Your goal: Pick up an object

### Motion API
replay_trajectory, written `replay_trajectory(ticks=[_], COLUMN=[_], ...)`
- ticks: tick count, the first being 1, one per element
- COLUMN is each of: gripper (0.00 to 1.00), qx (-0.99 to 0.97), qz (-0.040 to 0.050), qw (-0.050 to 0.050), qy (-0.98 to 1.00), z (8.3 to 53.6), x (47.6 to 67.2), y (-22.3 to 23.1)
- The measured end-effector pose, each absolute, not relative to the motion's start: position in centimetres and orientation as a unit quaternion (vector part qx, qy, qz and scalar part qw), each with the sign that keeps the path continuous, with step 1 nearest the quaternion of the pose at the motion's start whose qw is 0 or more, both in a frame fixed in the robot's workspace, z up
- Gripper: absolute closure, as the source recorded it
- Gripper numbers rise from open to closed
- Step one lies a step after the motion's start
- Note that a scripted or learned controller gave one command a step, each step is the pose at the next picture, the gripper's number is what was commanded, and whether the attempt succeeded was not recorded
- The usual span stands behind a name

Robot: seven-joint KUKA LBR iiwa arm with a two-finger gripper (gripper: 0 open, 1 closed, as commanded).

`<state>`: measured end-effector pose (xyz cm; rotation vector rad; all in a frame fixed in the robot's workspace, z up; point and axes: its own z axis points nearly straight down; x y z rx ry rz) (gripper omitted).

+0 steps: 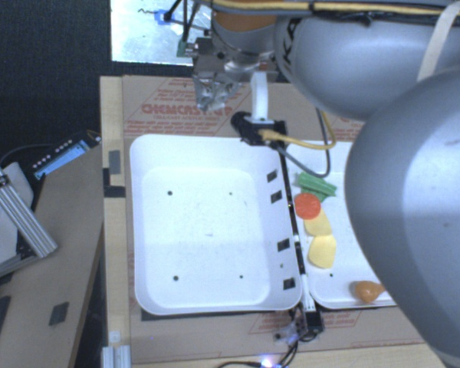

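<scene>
Beside the divider, a round red-orange piece (pixel 307 205).

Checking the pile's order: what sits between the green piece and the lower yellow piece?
Camera view: an orange-red round piece and another yellow piece lie between green piece and lower yellow piece.

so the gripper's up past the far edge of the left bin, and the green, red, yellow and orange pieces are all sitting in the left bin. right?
Not quite. The camera view shows the green piece, red piece, yellow pieces and orange piece in the right bin, not the left bin. The gripper is indeed beyond the left bin's far edge.
</scene>
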<state>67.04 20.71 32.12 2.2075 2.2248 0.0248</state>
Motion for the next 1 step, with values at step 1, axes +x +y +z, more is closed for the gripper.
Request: replay_trajectory(ticks=[1], gripper=[1.00], qx=[0.706], qz=[-0.0036], qw=[-0.002], qy=[0.708], z=[7.59], x=[59.91], y=[21.99])
